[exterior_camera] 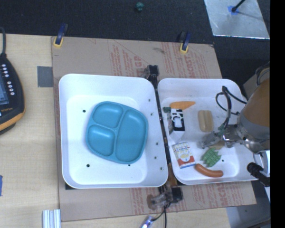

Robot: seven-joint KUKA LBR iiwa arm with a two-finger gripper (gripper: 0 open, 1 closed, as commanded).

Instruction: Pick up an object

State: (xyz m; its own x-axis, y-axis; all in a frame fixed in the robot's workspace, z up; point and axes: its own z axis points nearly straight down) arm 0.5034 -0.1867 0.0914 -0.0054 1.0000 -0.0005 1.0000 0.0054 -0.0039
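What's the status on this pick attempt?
Gripper low in right bin, above green toy. Nothing seen held. Sausage, packet, carrot close by.

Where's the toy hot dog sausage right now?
The sausage lies near the front edge of the right bin, just below the green leafy toy and right of the small packet.

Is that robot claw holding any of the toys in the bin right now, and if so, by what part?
Cannot be told. The gripper sits low in the right bin, just above the green toy, but nothing visibly sits between its fingers.
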